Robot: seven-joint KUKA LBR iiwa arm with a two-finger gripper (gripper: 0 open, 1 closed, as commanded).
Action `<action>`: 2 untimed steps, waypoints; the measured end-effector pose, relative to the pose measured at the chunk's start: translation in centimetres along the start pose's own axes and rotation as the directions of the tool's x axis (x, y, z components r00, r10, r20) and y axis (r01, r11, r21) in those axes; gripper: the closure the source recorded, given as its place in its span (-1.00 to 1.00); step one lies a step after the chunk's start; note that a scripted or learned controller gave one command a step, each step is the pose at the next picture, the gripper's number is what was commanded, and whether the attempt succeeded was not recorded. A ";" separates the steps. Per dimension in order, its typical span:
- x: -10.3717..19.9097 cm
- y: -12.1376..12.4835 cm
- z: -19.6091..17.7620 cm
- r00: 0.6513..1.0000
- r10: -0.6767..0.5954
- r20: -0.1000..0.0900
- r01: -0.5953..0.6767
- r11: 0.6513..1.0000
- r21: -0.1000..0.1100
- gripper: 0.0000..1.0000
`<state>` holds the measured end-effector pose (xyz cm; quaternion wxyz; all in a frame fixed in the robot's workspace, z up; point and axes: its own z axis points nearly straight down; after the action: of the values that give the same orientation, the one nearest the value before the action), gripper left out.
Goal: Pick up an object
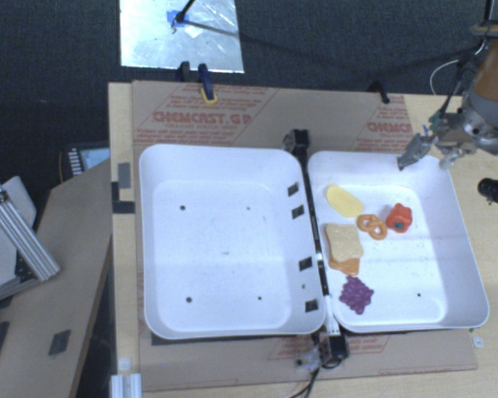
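Hovering pincer (429, 153) spread above-right of red pepper (399, 217).

Cardboard sheet (232, 110): brown, red print, lying under both bins on the bench.
Foil square (181, 21): shiny, beyond the bench's far edge.
Aluminium rail (17, 230): silver, slanted, off the bench's left edge.

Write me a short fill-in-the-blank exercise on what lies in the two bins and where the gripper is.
1. All the toy food lies in the ____ bin.
2. The purple grapes lie nearest the bin's ____ edge.
3. The pretzel sits between the yellow piece and the ____ pepper.
4. The gripper hangs over the right bin's ____ rim, holding nothing.

Missing words: right; near; red; far
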<state>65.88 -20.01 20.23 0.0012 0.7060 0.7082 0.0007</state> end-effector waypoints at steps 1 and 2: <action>0.0 0.1 -1.2 1.000 -0.003 0.002 0.003 1.000 -0.004 1.00; -0.9 -10.0 -15.0 1.000 0.006 0.004 -0.006 1.000 -0.011 1.00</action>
<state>55.86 -20.89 35.17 0.0065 0.7080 0.7062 0.0030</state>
